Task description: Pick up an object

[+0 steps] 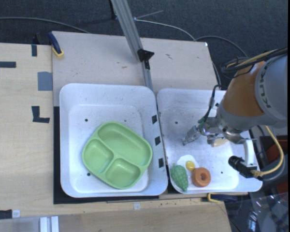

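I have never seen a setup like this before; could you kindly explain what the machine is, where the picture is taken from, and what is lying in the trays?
The machine is a robot arm, grey with an orange band, reaching in from the right of the picture. One fixed camera above the bench looks down at a slant. At the arm's end is its gripper, the metal grasping part, low over the right bin; I see nothing held in it, and I cannot tell how it is set. Two shallow white bins sit side by side. The left bin holds a green divided plate. Near the right bin's front edge lie a green bumpy toy vegetable, a toy fried egg and a brown ring like a doughnut, close together. The job is to pick one up.
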`<state>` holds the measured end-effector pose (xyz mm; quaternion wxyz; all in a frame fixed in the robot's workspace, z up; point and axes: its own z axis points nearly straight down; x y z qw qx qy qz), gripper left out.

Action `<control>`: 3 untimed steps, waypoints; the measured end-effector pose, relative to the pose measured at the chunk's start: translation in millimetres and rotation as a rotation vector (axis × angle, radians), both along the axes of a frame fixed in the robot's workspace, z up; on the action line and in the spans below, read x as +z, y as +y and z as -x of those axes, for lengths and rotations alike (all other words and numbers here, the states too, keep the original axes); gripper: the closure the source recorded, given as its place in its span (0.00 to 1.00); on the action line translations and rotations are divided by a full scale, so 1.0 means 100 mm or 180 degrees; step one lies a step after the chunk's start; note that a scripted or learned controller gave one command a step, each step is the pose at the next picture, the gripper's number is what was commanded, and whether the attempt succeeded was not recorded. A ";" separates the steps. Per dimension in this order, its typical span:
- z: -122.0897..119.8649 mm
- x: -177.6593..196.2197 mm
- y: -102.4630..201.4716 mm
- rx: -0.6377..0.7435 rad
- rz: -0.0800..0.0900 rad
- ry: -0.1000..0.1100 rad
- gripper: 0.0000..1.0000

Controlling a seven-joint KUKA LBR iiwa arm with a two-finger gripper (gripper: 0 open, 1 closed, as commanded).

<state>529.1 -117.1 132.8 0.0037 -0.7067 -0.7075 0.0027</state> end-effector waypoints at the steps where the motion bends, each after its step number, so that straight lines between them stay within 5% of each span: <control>1: 0.00 -0.45 0.00 -0.0001 0.0010 -0.0026 0.00; 2: 0.00 -0.34 0.01 0.0003 0.0002 -0.0021 1.00; 3: -0.04 0.29 0.03 0.0002 0.0007 -0.0042 1.00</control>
